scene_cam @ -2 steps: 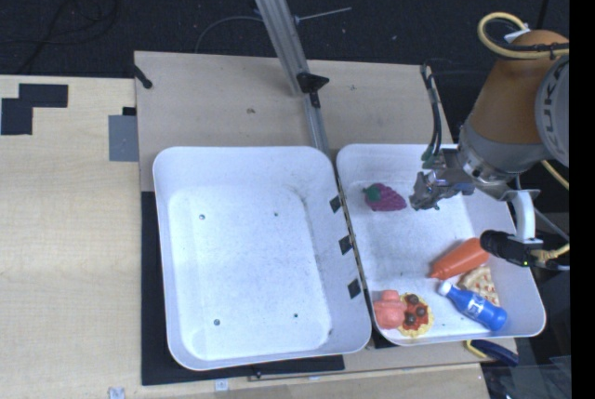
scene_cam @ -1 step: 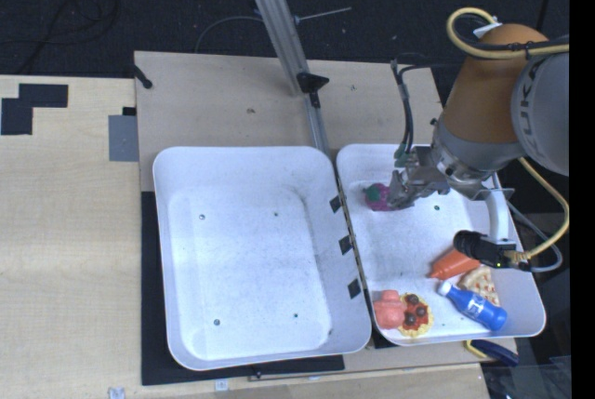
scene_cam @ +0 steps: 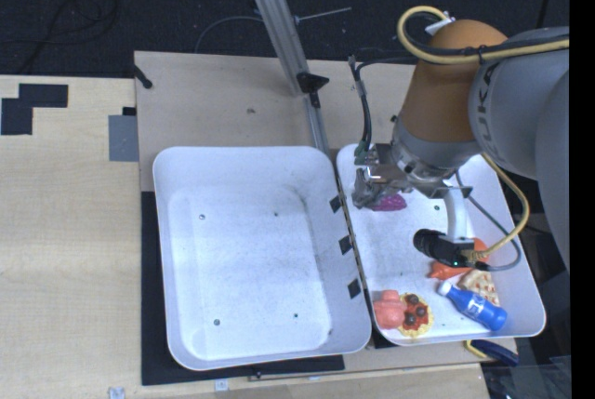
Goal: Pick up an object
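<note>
A: Where is the gripper placed?

B: The gripper (scene_cam: 370,186) is seen low over the back part of the right bin (scene_cam: 395,267), close to the wall shared with the left bin (scene_cam: 251,248). Whether it is spread or pressed together cannot be told, as that spot is too dark and cluttered.

A: And what is to be picked?

B: A purple thing (scene_cam: 394,201) is seen on the bin floor just beside the gripper, partly under it. It is judged to be the target. No grasp can be confirmed.

A: What could go wrong?

B: Since the purple thing lies off to one side, it may be nudged rather than gripped. It could then be pushed away, or left on the floor when the arm is raised. The shared wall could also be struck if the approach is shifted towards the left bin.

A: Are other things at risk?

B: A bottle (scene_cam: 475,307) and a red toy (scene_cam: 402,311) are lying well apart at the bin's front, so disturbance is thought unlikely.
</note>
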Robot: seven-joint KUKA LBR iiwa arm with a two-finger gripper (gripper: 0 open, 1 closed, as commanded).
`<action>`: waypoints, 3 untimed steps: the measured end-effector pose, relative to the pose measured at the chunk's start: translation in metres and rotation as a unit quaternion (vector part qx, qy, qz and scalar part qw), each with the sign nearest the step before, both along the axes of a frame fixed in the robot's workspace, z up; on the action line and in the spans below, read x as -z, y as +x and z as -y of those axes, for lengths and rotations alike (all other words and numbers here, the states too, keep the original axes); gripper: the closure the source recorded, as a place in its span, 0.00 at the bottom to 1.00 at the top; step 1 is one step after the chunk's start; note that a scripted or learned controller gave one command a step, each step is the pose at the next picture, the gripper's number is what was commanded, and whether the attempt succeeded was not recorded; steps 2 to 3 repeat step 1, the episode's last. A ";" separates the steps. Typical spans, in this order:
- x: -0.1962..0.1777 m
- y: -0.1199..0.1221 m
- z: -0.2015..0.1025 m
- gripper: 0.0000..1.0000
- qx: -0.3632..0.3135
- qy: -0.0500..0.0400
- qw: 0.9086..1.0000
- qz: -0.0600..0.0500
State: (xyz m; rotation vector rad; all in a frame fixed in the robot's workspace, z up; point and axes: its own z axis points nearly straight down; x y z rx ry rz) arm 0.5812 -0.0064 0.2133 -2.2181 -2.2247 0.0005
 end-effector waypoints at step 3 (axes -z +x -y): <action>0.004 -0.011 -0.050 1.00 0.000 0.001 1.000 0.000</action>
